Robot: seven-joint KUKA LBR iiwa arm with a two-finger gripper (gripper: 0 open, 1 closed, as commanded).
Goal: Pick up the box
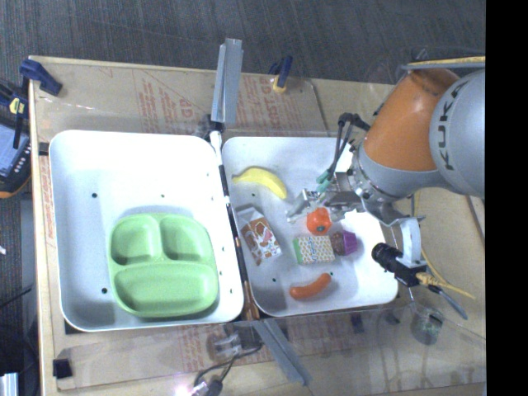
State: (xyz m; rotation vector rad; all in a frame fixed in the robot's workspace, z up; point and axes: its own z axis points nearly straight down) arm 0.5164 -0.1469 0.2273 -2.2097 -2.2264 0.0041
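Jaws [316,207] hovering over the right bin [272,151] near an orange toy [318,220] — can't tell their opening. Box [313,249] lying at 6 o'clock from them, touching a purple piece [345,242]. Centring over the box first — approaching straight down should be avoiding neighbours.

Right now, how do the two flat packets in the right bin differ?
The brown-and-white box lies by the bin's left wall, long and tilted. The green patterned packet is shorter, squarer, mid-bin, beside the purple toy. Both lie flat in the right bin.
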